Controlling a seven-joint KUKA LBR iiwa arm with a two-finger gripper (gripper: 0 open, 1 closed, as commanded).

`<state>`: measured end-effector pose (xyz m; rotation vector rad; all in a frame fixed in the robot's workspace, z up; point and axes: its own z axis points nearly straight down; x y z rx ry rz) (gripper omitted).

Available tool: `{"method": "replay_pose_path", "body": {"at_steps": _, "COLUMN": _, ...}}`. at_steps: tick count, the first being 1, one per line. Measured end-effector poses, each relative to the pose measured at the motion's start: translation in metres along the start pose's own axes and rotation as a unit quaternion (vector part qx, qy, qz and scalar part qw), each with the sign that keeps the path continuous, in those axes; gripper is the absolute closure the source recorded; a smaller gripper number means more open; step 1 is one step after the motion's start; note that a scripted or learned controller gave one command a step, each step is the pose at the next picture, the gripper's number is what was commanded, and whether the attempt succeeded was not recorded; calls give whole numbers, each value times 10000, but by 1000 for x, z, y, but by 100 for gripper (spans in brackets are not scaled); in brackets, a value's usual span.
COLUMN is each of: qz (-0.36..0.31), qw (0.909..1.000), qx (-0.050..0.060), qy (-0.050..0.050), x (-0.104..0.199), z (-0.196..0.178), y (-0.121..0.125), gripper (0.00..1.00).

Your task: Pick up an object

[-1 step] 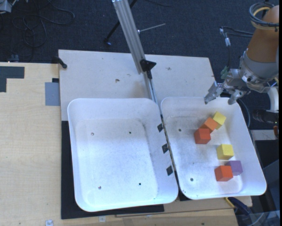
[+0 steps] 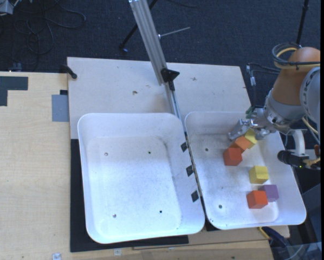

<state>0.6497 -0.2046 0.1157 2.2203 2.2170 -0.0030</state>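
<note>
Dark carpeted floor with cables behind; pale worktop point(image 2: 26, 161) carries two shallow white bins side by side. Camera view: left bin point(image 2: 97, 124) has nothing to grab, right bin point(image 2: 292, 213) holds the blocks. Grey arm point(image 2: 295, 93) comes in from the right, hand point(image 2: 250, 128) low over the far part of the right bin. Whether the hand is apart or together, cannot tell (metal blurs into the blocks there). Just under it sit a small yellow block point(image 2: 250, 140) and an orange block point(image 2: 241, 144), touching; a red block point(image 2: 233, 156) just beside them. Nearer the front: yellow cube point(image 2: 258, 174), purple block point(image 2: 271, 192), red-orange cube point(image 2: 257, 199), close together. Likely target is the orange block, sitting cornerwise, roughly cubic so no clear long axis. Judgement: to grasp cleanly, straddle one block only and square up to its flat faces, since the neighbours crowd it.
</note>
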Motion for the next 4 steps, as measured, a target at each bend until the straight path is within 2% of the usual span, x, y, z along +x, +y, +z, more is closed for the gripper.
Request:
{"method": "replay_pose_path", "body": {"at_steps": 1, "qz": -15, "qw": 10000, "qx": -79, "qy": -22, "x": 12, "z": 2, "y": -10, "gripper": 0}}
{"method": "replay_pose_path", "body": {"at_steps": 2, "qz": -9, "qw": 10000, "qx": -94, "qy": -25, "x": 12, "z": 2, "y": -10, "gripper": 0}}
{"method": "replay_pose_path", "body": {"at_steps": 3, "qz": -3, "qw": 9999, "qx": -108, "qy": -29, "x": 28, "z": 6, "y": -17, "gripper": 0}}
{"method": "replay_pose_path", "body": {"at_steps": 4, "qz": -11, "qw": 10000, "qx": 22, "qy": 28, "x": 55, "z": 13, "y": -47, "gripper": 0}}
